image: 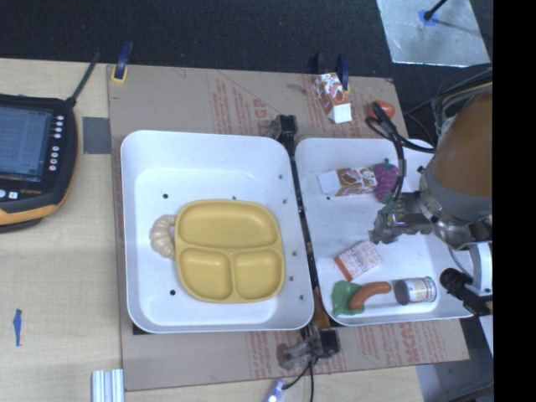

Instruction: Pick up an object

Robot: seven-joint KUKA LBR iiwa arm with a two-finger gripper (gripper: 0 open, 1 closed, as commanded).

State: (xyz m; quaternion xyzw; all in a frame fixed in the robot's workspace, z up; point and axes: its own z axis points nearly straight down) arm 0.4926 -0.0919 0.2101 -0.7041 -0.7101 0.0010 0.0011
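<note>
On your cardboard-covered bench [209, 99], two white bins sit side by side. The right bin [322, 162] holds a packet [358, 260] with red print, lying flat near the middle, a carton [352, 180], purple grapes [386, 180], a small can [416, 291] and a sausage [369, 292]. Your gripper [387, 227] hangs just beside the packet; you cannot tell its opening here.

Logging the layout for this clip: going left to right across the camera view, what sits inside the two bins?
Beige shell-shaped toy → yellow divided plate → green-and-orange toy → small jar lying on its side. The plate and shell toy lie in the left bin, the other two in the right bin.
</note>
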